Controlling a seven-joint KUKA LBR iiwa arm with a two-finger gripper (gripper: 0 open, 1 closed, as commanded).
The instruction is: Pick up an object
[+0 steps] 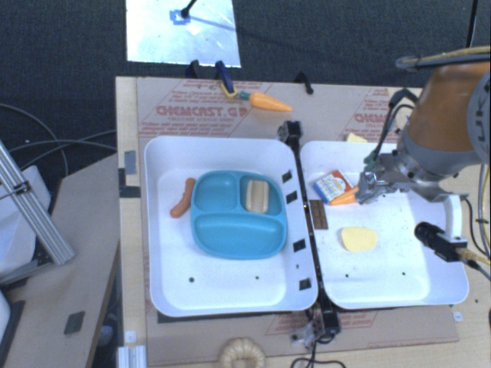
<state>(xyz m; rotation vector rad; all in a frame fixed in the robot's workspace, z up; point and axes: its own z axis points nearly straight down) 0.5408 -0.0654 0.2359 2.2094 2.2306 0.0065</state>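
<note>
My gripper (367,188) is low over the upper left part of the right bin (399,282). A small orange piece (343,198) lies right at its tip, with one end touching or under the gripper. Just left of it sits a little box (331,184) printed in blue, white and red. A flat yellow piece (358,239) lies on the bin floor below the gripper, apart from it.
The left bin (176,282) holds a blue divided plate (234,215) with a tan piece (257,196) in its upper right compartment, and an orange sausage (182,198) beside it. A toy carrot (265,102) lies on the board behind the bins. A yellow scrap (355,138) sits behind the right bin.
</note>
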